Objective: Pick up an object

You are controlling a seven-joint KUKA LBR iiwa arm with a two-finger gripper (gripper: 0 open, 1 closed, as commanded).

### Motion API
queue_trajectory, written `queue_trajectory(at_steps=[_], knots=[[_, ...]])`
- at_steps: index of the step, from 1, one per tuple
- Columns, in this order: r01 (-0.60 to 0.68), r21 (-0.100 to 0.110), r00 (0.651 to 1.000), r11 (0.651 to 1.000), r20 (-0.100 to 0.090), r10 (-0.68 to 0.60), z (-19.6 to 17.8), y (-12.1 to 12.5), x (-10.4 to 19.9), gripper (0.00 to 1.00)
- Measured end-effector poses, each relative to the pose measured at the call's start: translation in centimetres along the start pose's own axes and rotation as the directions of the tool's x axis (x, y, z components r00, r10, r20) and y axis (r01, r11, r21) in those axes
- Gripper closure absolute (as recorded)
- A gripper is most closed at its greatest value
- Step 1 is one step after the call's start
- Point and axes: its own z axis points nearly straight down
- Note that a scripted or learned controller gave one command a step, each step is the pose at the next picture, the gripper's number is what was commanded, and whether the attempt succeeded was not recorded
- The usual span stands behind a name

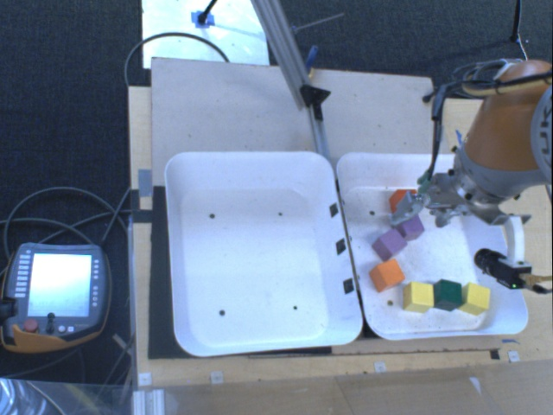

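Seen from above: grey arm with orange band reaching in from the right, wrist bent down over the right bin, tool lowered at the bin's far-left part. Tool tip just beside a purple block and an orange block, the latter partly hidden behind the tool; contact impossible to judge. Open or closed: cannot tell, the tip too small and dark against the blocks. Nothing visibly gripped.

Scattered in the right bin: a second purple block nearer and left of the first, touching or almost touching it; another orange block nearer still; along the near wall a row of yellow block, green block and a second yellow block, set close side by side. Black fitting hanging off the arm at the bin's right side, above the row.

Left bin beside it on the table, three black clips along the shared wall. Pendant with lit screen on the floor at far left, cables looped around.
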Motion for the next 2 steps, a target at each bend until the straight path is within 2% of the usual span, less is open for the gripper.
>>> queue_trajectory(at_steps=[1, 2], knots=[[-0.001, -0.001, 1.0, 1.0, 0.0, 0.001, 0.0, 0.0, 0.0, 0.0], [-0.002, 0.005, 1.0, 1.0, 0.0, 0.002, 5.8, -0.5, 0.7, 0.0]])
